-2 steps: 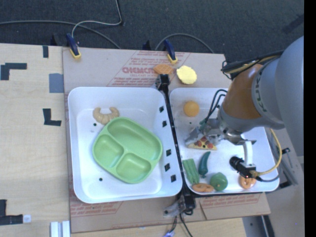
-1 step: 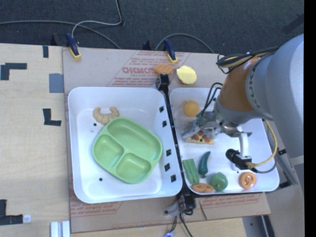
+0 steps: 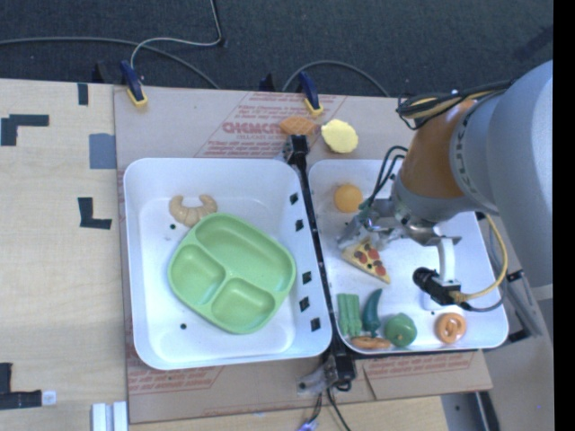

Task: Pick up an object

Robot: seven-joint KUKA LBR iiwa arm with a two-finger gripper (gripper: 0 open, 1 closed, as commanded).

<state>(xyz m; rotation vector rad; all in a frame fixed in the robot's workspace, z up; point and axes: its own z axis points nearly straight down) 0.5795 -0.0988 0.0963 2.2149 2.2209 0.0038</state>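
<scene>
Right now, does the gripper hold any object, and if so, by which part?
It cannot be told. The gripper is low in the right bin, just above the pizza slice, but no object shows clearly within it.

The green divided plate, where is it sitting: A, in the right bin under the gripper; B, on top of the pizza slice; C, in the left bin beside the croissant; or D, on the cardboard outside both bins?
C: the green divided plate lies inside the left bin, with the croissant just above its upper left edge, while the pizza slice lies in the right bin.
</scene>
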